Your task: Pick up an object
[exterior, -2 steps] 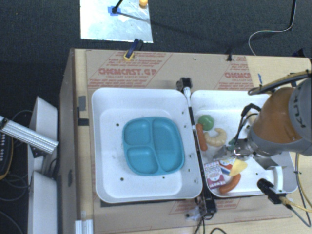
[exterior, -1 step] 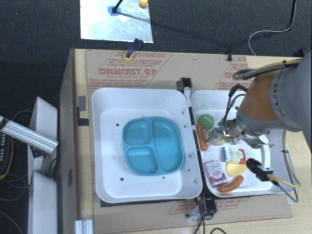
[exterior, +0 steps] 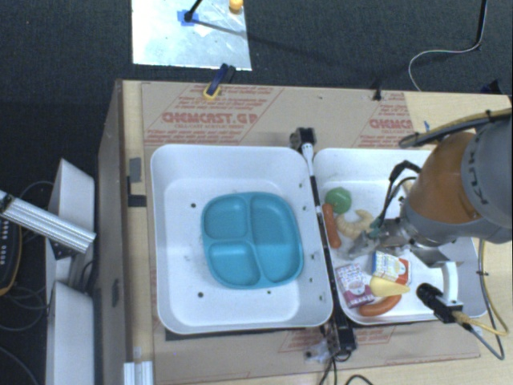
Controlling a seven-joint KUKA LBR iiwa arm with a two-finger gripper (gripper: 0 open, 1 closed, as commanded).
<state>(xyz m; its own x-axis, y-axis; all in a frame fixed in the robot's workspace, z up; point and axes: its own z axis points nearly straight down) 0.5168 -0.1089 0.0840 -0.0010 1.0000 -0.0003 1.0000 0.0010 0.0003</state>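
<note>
The right bin (exterior: 361, 165) holds several small things. A green ball (exterior: 338, 200) lies near its left wall, with a slim orange piece (exterior: 331, 224) beside it and a beige piece (exterior: 355, 224) just right of that. Nearer the front lie a pink-and-white packet (exterior: 353, 282), a white carton with red print (exterior: 391, 265), a yellow piece (exterior: 388, 285) and a red sausage shape (exterior: 377, 306). My gripper (exterior: 370, 241) hangs low over the middle of this pile, between the beige piece and the carton. Nothing is visibly lifted by it.
The left bin (exterior: 240, 163) bears a blue divided plate (exterior: 251, 240). A black divider rail (exterior: 315, 207) runs between the two bins. The arm's grey body with its orange band (exterior: 449, 187) covers the right bin's right side.
</note>
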